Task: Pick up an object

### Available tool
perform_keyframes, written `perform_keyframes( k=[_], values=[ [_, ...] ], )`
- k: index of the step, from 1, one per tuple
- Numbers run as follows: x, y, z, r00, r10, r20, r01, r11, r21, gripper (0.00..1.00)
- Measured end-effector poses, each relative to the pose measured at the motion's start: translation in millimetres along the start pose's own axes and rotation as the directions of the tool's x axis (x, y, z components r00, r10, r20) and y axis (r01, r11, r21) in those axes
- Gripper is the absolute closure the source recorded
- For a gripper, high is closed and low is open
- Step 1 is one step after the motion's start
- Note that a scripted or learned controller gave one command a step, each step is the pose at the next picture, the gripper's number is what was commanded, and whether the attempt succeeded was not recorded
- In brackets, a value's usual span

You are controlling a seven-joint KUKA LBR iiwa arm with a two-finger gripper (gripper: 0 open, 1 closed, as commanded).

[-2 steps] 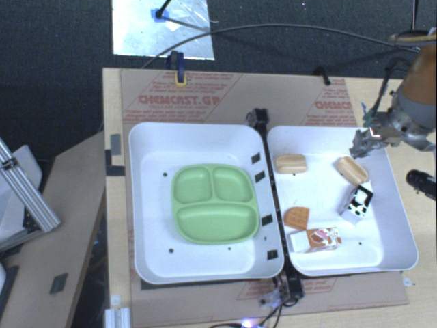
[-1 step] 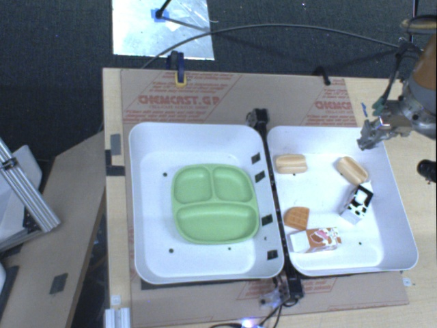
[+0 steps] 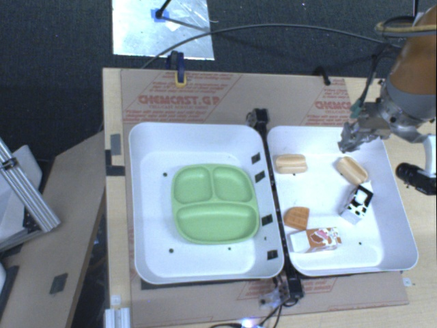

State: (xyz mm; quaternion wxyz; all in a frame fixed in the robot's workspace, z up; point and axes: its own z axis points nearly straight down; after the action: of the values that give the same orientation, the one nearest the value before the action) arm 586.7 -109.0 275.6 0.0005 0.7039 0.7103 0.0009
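Tan bun, by the right bin's far edge, looks light, soft; pinch across its short middle. Gripper hovers just above; I cannot tell its state.

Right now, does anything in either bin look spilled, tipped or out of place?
Nothing stands out. The green tray lies flat in the left bin. In the right bin, the bread pieces, the black-and-white block and the packet lie apart, all inside the walls. The gripper hovers over its far edge.
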Motion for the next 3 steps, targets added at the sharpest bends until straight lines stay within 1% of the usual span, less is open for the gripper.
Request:
perform_keyframes(
  k=[1,2,3],
  values=[
    [55,-6,-2,1.000,-0.001,-0.001,0.001,1.000,0.001,1.00],
    [112,-22,8,1.000,0.000,-0.001,0.000,1.000,0.001,1.00],
    [162,-25,9,1.000,0.000,-0.001,0.000,1.000,0.001,1.00]
  ],
)
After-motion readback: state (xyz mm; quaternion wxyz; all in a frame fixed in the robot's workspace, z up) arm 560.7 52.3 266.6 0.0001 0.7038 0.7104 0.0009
